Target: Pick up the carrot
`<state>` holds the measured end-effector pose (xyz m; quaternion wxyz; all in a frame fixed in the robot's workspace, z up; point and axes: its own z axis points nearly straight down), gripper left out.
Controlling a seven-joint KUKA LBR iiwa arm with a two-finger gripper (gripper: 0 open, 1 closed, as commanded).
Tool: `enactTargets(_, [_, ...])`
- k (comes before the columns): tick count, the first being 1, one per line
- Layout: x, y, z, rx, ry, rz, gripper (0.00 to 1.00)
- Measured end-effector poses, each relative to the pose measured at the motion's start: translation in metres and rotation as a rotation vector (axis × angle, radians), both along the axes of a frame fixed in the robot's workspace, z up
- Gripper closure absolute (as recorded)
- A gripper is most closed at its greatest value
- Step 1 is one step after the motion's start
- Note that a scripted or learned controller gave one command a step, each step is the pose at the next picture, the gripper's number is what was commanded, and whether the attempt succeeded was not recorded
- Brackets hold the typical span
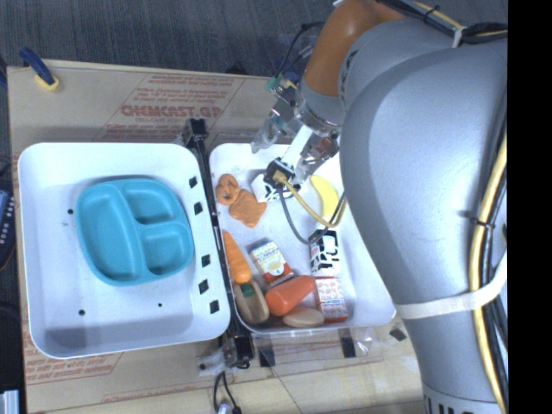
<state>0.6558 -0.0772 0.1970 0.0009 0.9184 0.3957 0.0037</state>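
The carrot, a slim orange piece, lies along the left wall of the right bin, pointing toward the far end. My gripper hangs over the far part of that bin, well beyond the carrot and a little to its right. Its fingers stand apart, with just the white bin floor showing between them. The gripper is open and holds nothing. A small black part with a cable dangles just below it.
Around the carrot lie a pretzel, a tan nugget, a yellow piece, a small juice box, an orange-red piece and a red carton. The left bin holds a blue divided plate. My arm covers the right side.
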Motion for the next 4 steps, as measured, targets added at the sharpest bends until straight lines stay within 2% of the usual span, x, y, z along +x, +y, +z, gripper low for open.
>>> enactTargets(1, [-0.062,0.048,-0.007,0.002,0.015,-0.079,0.00])
enactTargets(2, [-0.034,0.048,-0.006,0.000,0.011,-0.206,0.00])
enactTargets(3, [-0.064,0.088,-0.007,0.002,0.015,-0.174,0.00])
enactTargets(4, [-0.101,0.019,-0.006,-0.001,0.014,-0.048,0.00])
